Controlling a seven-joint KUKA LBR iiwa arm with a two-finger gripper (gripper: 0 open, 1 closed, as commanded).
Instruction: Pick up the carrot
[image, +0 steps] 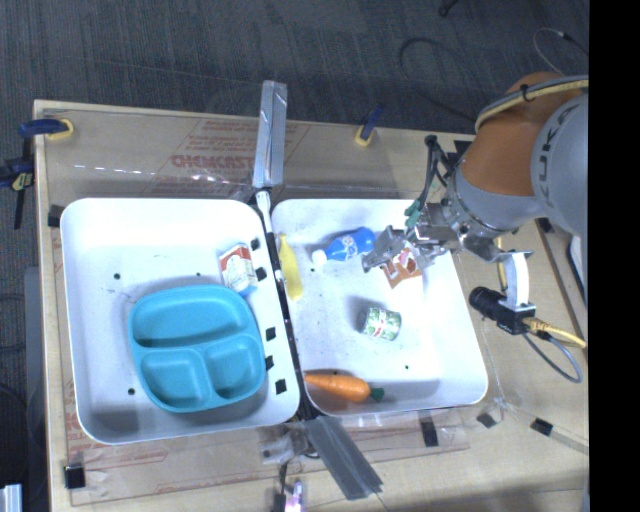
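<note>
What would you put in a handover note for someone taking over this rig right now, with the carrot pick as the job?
Gripper: over the upper part of the right bin, beside a small red-brown packet; whether it grips anything can't be told.
Carrot: lying flat at the near edge of the right bin, well away from the gripper, untouched.
Also in the right bin: blue bottle, yellow item along the divider, small green can.
Left bin: blue divided tray, small red-and-white carton.
Done: nothing yet.
Left: move the gripper down to the carrot, grasp, lift.
</note>
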